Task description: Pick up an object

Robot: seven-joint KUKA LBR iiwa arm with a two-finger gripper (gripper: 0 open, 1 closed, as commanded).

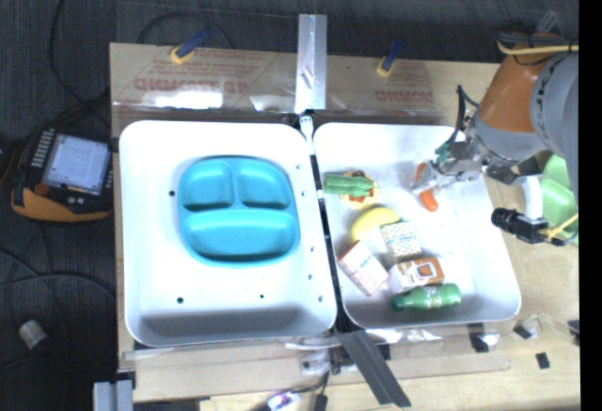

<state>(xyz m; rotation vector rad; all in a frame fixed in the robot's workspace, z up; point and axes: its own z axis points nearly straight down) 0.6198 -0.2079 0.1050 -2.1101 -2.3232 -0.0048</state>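
My gripper [435, 170] hangs low over the upper right part of the right bin [489, 254]. A small orange piece [429, 201] lies just below it, very close to its tip. Further left in that bin rest a green and orange toy [348, 183], a yellow fruit [372, 218], a small printed carton [398, 237], a pink and white box [363, 269], an orange and white box [417, 273] and a green bottle [428, 298] lying on its side.
The left bin [150, 296] holds a blue divided plate [237, 209]. A metal divider [311, 61] stands behind the seam between the bins. A handheld device [66, 169] lies on the floor at the left.
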